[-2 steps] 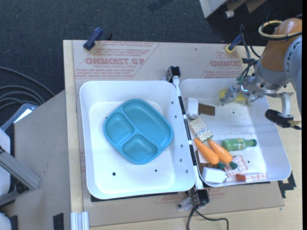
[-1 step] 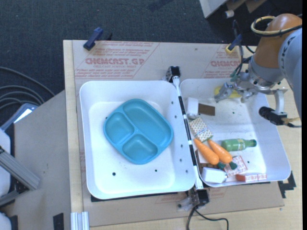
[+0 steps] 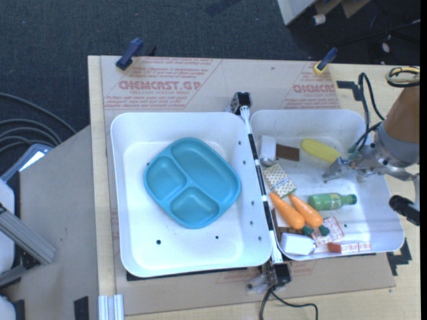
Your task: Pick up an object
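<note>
The right bin (image 3: 303, 117) holds several objects. A yellow corn cob (image 3: 320, 151) lies at the back beside a brown block (image 3: 288, 153). A green bottle (image 3: 331, 201) lies on its side in the middle, with two orange carrots (image 3: 297, 212) left of it. A checked packet (image 3: 277, 179) sits by the left wall. My gripper (image 3: 343, 165) hangs low over the bin's right half, just right of the corn and above the bottle. Nothing shows in its grasp.
A blue divided plate (image 3: 192, 182) lies in the left bin (image 3: 121, 179). At the right bin's front are a white box (image 3: 297, 245) and a red-and-white packet (image 3: 339, 236). Cables (image 3: 365, 92) and blue clamps (image 3: 129, 53) sit along the bench's back.
</note>
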You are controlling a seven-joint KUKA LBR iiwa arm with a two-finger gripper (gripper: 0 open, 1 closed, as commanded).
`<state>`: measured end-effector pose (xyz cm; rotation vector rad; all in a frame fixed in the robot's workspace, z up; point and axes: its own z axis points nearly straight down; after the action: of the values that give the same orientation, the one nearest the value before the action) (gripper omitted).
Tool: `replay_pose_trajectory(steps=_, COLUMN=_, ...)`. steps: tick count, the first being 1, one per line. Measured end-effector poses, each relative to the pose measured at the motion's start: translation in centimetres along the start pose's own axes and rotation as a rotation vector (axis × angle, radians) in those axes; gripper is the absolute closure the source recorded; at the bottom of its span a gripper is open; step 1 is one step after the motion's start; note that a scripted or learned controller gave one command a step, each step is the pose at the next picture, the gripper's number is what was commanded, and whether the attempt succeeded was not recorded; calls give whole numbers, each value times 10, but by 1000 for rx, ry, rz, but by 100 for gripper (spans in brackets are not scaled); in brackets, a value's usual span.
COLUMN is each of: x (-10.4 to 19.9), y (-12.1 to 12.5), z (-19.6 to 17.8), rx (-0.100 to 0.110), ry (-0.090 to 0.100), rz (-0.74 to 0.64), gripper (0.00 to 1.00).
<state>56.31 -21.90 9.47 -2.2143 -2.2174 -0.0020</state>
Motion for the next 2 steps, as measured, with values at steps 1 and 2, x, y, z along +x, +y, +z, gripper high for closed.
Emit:
replay_pose_trajectory(steps=1, x=64, y=94, z=-32, rx=-7, ry=-6, rz=0, gripper=0)
replay_pose_trajectory(steps=2, x=51, y=83, z=10, rx=-4, ry=-6, rz=2, gripper=0)
